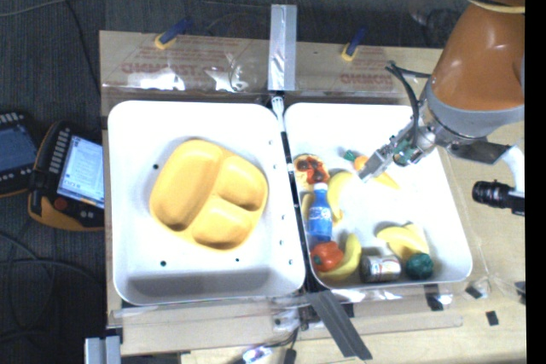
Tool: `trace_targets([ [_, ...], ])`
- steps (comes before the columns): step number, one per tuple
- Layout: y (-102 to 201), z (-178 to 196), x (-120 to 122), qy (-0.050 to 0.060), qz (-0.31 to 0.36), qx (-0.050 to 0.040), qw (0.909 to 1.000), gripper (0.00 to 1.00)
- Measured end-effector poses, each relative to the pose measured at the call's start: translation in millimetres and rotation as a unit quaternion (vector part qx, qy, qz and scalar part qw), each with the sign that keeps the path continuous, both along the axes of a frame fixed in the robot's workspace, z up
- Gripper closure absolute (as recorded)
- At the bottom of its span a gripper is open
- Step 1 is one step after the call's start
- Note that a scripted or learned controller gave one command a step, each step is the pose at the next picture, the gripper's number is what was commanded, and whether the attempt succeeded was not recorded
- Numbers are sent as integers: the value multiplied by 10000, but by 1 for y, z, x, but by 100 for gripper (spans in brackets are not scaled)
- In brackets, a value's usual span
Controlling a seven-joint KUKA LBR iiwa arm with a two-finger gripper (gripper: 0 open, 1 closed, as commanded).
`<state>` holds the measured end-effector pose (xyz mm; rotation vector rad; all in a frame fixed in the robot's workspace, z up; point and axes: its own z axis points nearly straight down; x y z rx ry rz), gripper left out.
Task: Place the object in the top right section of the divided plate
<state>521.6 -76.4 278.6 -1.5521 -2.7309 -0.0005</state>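
A yellow divided plate [207,192] lies in the left white bin [136,268], with three sections and nothing in them. My gripper [372,167] hangs low over the upper middle of the right bin [448,217], its tips close to a small orange and green toy [357,157] and a yellow piece [386,180]. Nothing shows clearly between its fingers. Other toys lie in the right bin: a blue bottle [320,214], a banana [339,187], a tomato [325,255], a silver can [380,268].
More toy food crowds the right bin's left and front: a round red and brown item [310,166], a yellow wedge [404,239], a dark green ball [419,266]. A metal divider [282,47] stands at the back between the bins. A handheld device [64,175] lies left of the bench.
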Motion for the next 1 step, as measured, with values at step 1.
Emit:
trace_targets([
  [1, 5, 42, 17, -17, 1533, -9, 9882, 100],
])
